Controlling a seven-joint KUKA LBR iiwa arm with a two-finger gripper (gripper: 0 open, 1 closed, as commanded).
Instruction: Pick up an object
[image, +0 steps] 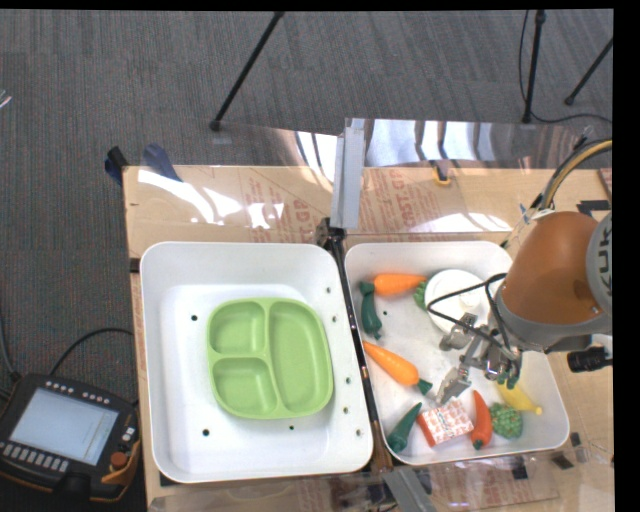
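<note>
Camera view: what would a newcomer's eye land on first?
Probably the lime-green divided plate, alone in the middle of the left bin. Next, the arm's orange band over the right bin, its end effector hanging above a clutter of toy food: two carrots and a red-and-white carton.

Left shallow white bin (160, 300): holds one light green three-compartment plastic tray (270, 357), lying flat near centre.

Right shallow white bin (400, 445): toy food, scattered. Two orange plastic carrots, one at the top (398, 284), one mid-bin (392, 363). Dark green cucumber-like piece (372, 312) by the left wall. White round dish (455, 297) at upper right. Red and white small carton (445, 424), red chili pepper (481, 419), green broccoli floret (507, 421) and yellow piece (519, 398) along the near edge.

Pincer (458, 378) hangs just above the carton, grey arm with orange band (550, 270) behind it.
</note>
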